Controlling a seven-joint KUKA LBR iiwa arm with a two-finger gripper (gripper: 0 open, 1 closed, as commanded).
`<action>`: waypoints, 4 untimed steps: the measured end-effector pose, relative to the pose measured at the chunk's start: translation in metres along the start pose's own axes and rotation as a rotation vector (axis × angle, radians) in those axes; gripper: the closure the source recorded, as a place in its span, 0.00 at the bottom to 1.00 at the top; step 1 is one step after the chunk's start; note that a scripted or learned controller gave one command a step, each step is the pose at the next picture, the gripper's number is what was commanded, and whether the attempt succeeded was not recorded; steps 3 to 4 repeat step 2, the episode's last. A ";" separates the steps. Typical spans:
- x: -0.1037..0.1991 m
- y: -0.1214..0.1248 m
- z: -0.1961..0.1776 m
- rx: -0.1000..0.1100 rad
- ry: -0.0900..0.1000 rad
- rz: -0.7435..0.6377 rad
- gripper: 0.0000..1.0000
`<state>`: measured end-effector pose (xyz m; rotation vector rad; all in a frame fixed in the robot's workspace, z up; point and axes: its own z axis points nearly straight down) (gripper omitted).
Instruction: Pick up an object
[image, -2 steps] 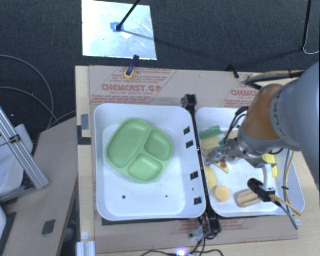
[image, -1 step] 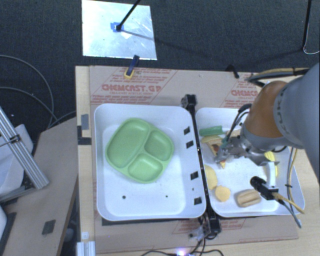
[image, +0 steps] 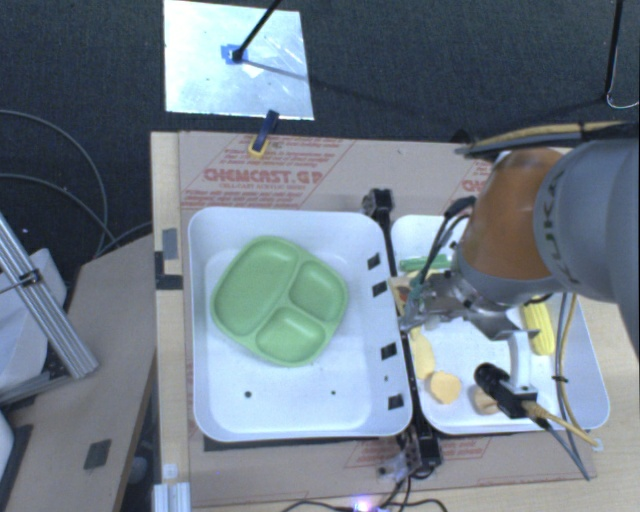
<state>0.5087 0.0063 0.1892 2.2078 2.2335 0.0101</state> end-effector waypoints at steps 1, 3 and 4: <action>0.007 0.024 -0.026 0.001 -0.004 0.005 1.00; -0.009 -0.014 -0.124 0.001 -0.004 0.007 1.00; -0.009 -0.014 -0.124 0.001 -0.004 0.007 1.00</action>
